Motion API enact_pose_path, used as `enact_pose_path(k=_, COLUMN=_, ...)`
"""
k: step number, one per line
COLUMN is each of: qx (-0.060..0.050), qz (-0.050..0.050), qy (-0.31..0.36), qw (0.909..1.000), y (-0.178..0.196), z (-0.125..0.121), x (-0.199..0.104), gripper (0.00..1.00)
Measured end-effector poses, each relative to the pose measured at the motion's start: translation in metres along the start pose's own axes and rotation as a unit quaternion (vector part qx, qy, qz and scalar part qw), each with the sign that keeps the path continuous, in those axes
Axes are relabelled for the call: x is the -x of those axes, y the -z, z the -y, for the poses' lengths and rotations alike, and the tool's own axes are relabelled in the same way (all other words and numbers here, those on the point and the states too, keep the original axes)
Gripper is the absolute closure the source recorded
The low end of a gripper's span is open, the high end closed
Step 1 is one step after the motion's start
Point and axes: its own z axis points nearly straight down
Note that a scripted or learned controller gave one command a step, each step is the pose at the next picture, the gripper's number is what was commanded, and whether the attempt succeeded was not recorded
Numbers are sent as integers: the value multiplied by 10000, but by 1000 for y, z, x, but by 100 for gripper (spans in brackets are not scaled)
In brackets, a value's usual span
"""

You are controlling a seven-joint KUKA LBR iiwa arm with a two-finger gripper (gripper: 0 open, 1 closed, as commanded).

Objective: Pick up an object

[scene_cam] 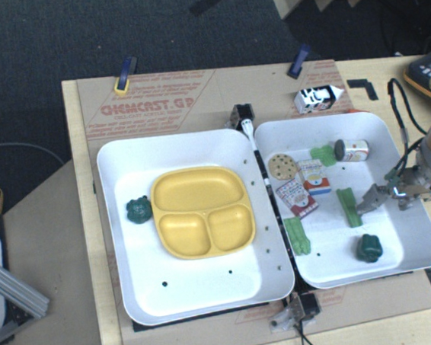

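Over the right bin's right side hangs the pincer (373, 199), reaching in from the right edge; it sits low above the white floor, but the picture is too small to tell how it is set, so I cannot tell that; nothing can be seen caught in it.

Just beside its tip, toward the middle of the bin, lies a green stick (348, 207); this looks like the thing it may try for; near the bin's front right corner sits a dark green pepper (369, 248), a bit apart from the tip; by the bin's left wall lies a green pod (296, 237); a red and white packet (298, 197) and a small card (315, 178) rest near the middle; a round cookie (280, 166), a green block (323, 154) and a little can (352, 150) sit toward the back edge.

My guess at what could go wrong: the green stick is thin and flat on the floor, so the tip may close above it and grab air; it could also push the stick away; the pepper is round and may roll off; the arm could bump the right bin (412, 185) at its wall.

The left bin (205, 291) holds a yellow tray (202, 210) in its middle and a green lump (138, 210) by its left wall; both are well apart from the pincer.
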Motion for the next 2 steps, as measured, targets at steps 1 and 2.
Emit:
enact_pose_path(k=1, qx=-5, qz=-4, qy=4, qw=10000, y=-60, z=7, x=-7, gripper=0)
enact_pose_path(k=2, qx=20, qz=5, qy=2, qw=10000, y=-61, z=7, x=-8, gripper=0)
